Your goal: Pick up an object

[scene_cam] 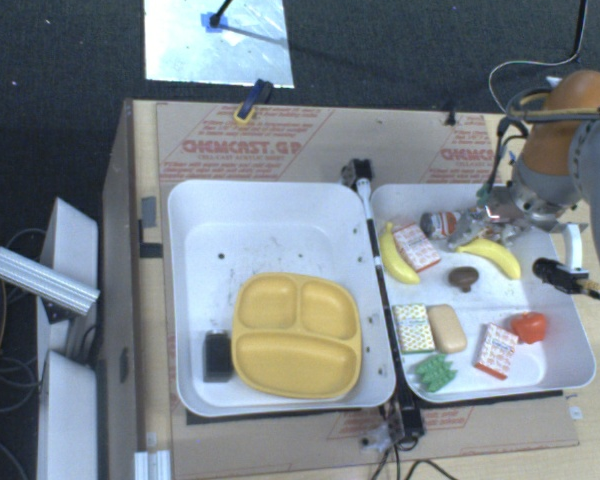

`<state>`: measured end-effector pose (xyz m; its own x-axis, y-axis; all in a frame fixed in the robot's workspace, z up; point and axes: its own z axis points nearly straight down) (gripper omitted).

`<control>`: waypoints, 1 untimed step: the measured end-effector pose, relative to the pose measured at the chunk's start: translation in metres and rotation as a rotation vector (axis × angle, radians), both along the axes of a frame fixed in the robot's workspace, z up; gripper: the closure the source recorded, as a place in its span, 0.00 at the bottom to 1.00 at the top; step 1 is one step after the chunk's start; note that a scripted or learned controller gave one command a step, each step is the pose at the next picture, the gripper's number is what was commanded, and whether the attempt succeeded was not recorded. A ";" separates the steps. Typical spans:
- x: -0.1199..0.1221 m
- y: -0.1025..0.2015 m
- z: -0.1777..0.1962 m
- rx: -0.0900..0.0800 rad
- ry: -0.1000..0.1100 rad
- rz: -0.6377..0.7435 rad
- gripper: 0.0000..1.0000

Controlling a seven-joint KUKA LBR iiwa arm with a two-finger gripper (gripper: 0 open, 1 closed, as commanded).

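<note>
1. The tool [477, 224] is seen low in the right bin [570, 363], near its back wall, directly over the spot where a small can [441, 225] lying on its side meets the upper end of a banana [490, 255]. Whether the tool is apart, together or clamped on anything cannot be told, since the wrist covers it.

2. No object is seen lifted; every candidate for the pick rests on the bin floor, so the grasp is judged not yet secured.

3. The right bin is crowded: a second banana [395, 257] is laid along the divider, with a red-and-white carton [417, 247] just beside it, a brown round piece [464, 278] near the middle, and a green-patterned box [413, 328], a tan block [446, 328], a green leafy toy [435, 372], another carton [496, 350] and a red toy [528, 326] toward the front.

4. The can is hemmed in between the back wall and the carton, so little room is left for a sideways approach; a straight lift is judged safer.

5. The left bin [195, 268] carries a yellow divided plate [298, 334] and a dark block [217, 356], with open floor left at the back.
</note>
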<state>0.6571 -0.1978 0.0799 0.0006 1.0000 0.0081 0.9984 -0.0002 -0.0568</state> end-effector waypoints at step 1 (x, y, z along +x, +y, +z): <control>0.001 -0.004 -0.001 0.011 0.002 0.005 0.00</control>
<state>0.6582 -0.2022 0.0788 -0.0041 0.9998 0.0189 0.9983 0.0052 -0.0588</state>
